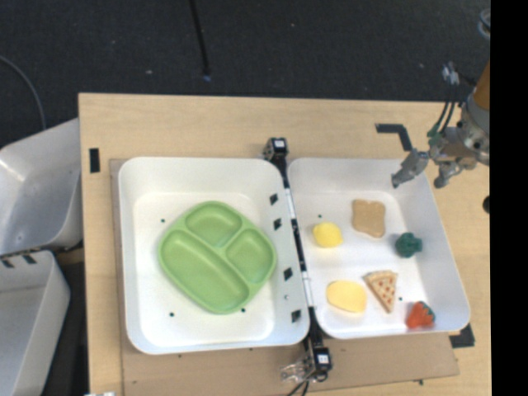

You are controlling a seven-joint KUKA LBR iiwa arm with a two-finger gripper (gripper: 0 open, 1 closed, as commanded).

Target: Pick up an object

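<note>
A pale wooden desk (247,122) fills the middle of the view, its top a light tan with small black marks at the left edge and the lower right corner. Behind and around it lies a dark floor (289,31), a speckled charcoal carpet or mat. A thin black cable (196,27) runs down across that floor toward the desk's far edge, and another dark cable (25,85) curves in at the upper left. To the left of the desk stand white plastic containers (33,196), one behind the other, glossy under even, diffuse light that casts only soft shadows.
</note>
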